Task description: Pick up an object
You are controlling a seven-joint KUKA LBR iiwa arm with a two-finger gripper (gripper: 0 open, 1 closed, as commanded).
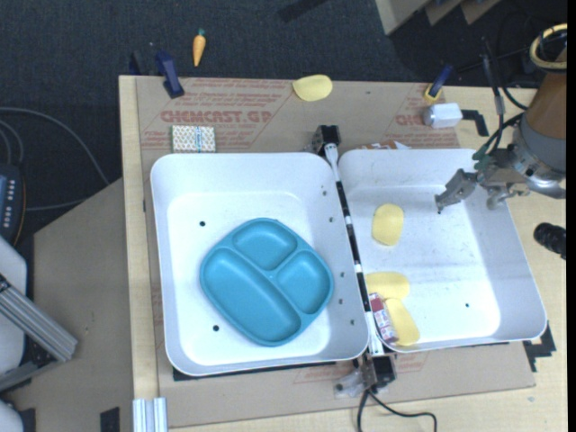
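Packet [381,319], red and white, lies at the right bin's [504,322] near-left corner beside two yellow pieces [393,304]. The blue plate [265,280] fills the left bin [180,196]. Farther back, another yellow piece [388,224] lies alone. The gripper [468,190] hovers spread and empty over the bin's far-right part.

- One camera hangs fixed above my bench [225,106], looking down at a slant.
- It sits far enough back to take in both bins, left [171,196] and right [504,268].
- My arm [544,133] enters from its right.
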